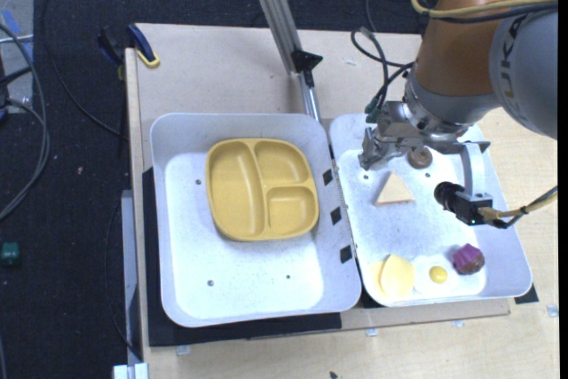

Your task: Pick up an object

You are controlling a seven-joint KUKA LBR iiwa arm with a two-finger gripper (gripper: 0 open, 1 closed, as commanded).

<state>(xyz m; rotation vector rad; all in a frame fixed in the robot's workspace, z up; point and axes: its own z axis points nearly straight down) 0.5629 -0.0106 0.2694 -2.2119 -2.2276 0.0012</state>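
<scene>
Four objects in right bin [497, 275]: wedge [393, 191], two yellow pieces [397, 276], purple ball [468, 259], claw [374, 157] state unclear.

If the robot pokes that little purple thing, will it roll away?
Probably a bit. The purple thing looks roundish and lumpy, so it might wobble rather than roll far. It lies close to the bin's rim, which would likely stop it.

one fixed camera above the bench [222, 58], looking down at a slant, perhaps mid-range, both bins [177, 280] framed
</scene>
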